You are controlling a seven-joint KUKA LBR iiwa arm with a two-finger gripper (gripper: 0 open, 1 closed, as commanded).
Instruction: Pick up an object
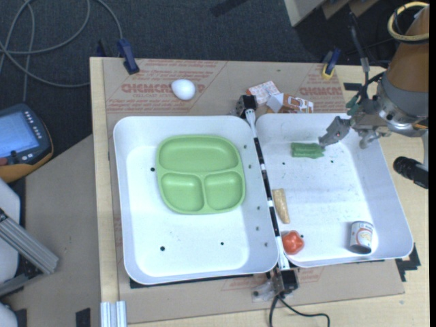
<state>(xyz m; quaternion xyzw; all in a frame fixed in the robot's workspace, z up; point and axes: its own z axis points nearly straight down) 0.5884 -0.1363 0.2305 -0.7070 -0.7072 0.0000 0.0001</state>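
The right bin (381, 182) holds a flat green piece (306, 150) near its far side, a tan stick (281, 206) along its left wall, a small red object (292, 242) at the near left corner and a small can (361, 237) at the near right. My gripper (349, 135) hovers over the far part of this bin, just right of the green piece. Its fingers are spread apart and nothing is between them. The left fingertip (332, 132) is close to the green piece's right end.
A green divided plate (201, 172) lies in the left bin (136, 237). On the bench behind the bins sit a white egg-shaped object (182, 88) and some crumpled wrappers (276, 99). Blue clamps (127, 55) grip the bench's far edge.
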